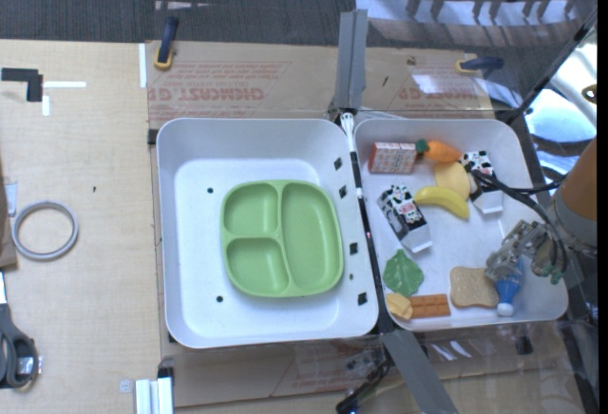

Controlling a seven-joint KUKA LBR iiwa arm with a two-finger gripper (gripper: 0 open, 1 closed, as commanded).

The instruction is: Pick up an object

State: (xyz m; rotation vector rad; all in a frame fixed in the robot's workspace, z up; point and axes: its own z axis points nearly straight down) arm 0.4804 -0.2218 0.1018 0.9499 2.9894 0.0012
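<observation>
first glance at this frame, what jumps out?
The green divided plate sits alone in the middle of the left bin. The right bin is crowded with toy food: a banana, a carrot, a slice of toast and a green leaf. The claw is down at that bin's right side, just above a blue item.

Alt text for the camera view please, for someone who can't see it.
The gripper hangs low at the right edge of the right bin, above a blue item beside a toast slice. That bin also holds a banana, a carrot and small cartons. The left bin holds a green divided plate.
</observation>
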